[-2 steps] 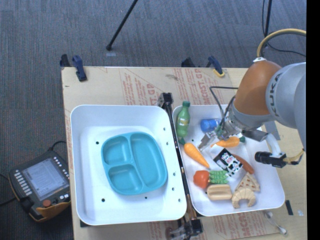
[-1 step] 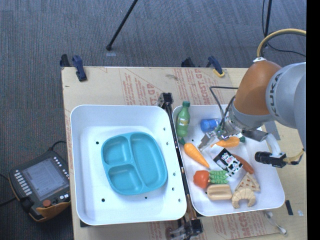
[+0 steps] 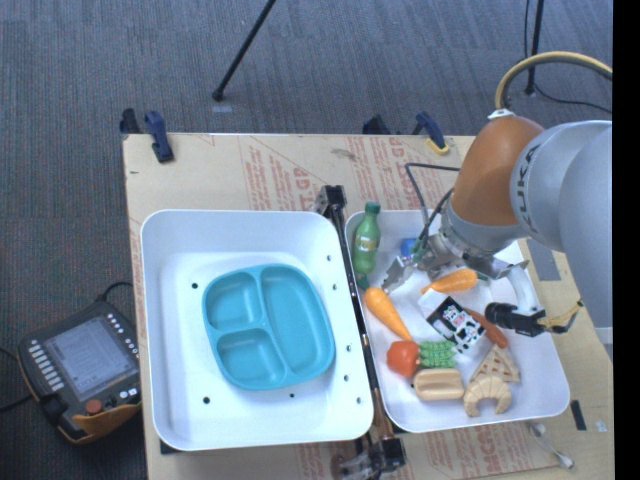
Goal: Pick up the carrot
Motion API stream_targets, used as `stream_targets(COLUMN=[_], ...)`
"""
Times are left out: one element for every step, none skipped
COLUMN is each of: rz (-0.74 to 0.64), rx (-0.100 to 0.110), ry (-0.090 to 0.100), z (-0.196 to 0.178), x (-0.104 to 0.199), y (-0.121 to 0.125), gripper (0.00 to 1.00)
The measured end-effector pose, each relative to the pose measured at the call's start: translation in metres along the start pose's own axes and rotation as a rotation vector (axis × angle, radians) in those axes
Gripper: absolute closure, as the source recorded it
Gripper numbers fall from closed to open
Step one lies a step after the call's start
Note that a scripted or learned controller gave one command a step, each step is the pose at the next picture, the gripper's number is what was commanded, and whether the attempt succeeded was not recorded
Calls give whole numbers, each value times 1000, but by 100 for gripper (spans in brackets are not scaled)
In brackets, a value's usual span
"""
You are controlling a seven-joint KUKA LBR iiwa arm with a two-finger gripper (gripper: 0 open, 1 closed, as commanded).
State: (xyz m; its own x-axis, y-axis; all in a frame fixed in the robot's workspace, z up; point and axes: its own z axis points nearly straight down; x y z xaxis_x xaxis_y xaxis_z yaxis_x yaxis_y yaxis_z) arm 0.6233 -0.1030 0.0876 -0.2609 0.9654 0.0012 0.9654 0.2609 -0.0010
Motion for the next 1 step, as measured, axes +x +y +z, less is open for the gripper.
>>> stream_targets(rz=[46], rx=[-3], ry=[-6], z=[-2], x=[19], y=[-18], gripper=[0])
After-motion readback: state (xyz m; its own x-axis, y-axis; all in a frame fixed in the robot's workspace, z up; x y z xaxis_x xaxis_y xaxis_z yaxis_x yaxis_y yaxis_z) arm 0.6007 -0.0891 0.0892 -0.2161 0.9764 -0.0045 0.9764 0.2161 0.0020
